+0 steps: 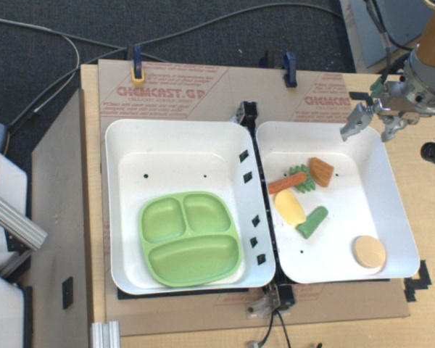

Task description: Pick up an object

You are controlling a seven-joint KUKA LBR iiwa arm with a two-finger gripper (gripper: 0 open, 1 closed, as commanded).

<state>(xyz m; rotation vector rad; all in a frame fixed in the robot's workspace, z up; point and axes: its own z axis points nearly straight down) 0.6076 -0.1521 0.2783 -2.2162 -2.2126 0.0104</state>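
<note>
The right bin holds several toy foods: an orange carrot with a green top, a brown bread piece, a yellow piece, a green pickle and a tan round cookie. My gripper hangs above the bin's far right corner, apart from all of them. Its two fingers are spread, with nothing between them.
The left bin holds a green divided plate. A black divider with clips runs between the bins. Yellow and blue clamps pin the cardboard at the back edge. Cables lie on the dark floor beyond.
</note>
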